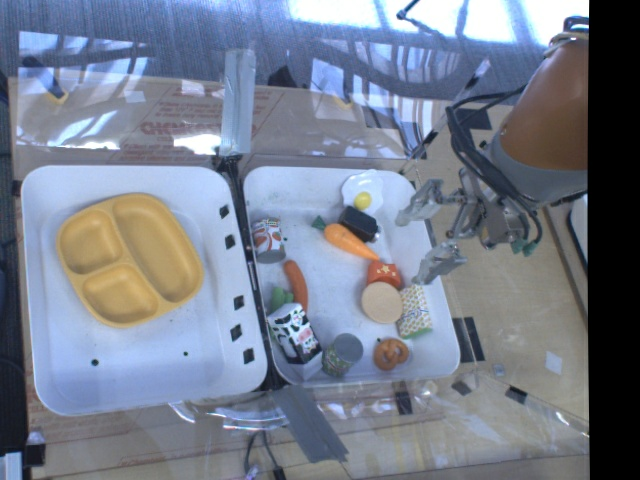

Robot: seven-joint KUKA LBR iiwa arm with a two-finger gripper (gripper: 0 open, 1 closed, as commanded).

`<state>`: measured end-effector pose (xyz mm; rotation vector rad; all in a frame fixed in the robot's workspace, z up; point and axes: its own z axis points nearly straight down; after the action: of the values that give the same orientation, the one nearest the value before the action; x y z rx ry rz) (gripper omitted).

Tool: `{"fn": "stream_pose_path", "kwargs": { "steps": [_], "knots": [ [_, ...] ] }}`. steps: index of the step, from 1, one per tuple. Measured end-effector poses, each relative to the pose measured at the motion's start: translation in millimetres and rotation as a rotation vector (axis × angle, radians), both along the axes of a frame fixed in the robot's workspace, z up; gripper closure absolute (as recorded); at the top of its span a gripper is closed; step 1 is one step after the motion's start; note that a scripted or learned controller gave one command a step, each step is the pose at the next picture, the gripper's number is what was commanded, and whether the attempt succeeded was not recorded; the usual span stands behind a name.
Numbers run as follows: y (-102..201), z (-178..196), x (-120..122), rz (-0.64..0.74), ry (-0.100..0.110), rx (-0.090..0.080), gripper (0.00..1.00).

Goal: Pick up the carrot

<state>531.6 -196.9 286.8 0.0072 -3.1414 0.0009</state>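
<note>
the metal two-finger pincer (433, 232) hangs spread apart at the right white bin's (436, 313) rim, holding nothing, near the tapered orange carrot (350, 241).

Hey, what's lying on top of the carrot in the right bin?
A small black item lies across the carrot near its green end, with a fried egg just behind. The carrot's stretch under the black item is covered.

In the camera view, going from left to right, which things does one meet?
Yellow divided plastic plate → small red-and-white can → orange toy carrot with green top → round tan disc → end effector.
</note>
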Motion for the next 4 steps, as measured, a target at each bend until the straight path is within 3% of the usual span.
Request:
{"fn": "stream_pose_path", "kwargs": {
  "steps": [1,2,3,4],
  "knots": [
    [11.3,-100.0,86.4,-0.103,0.010,0.004,0.00],
    [-11.3,-197.5,113.2,-0.022,0.004,0.002,0.00],
    [22.3,-194.3,75.0,-0.134,0.000,0.001,0.00],
    [8.7,-194.4,64.5,-0.459,0.002,0.002,0.00]
  ]
}}
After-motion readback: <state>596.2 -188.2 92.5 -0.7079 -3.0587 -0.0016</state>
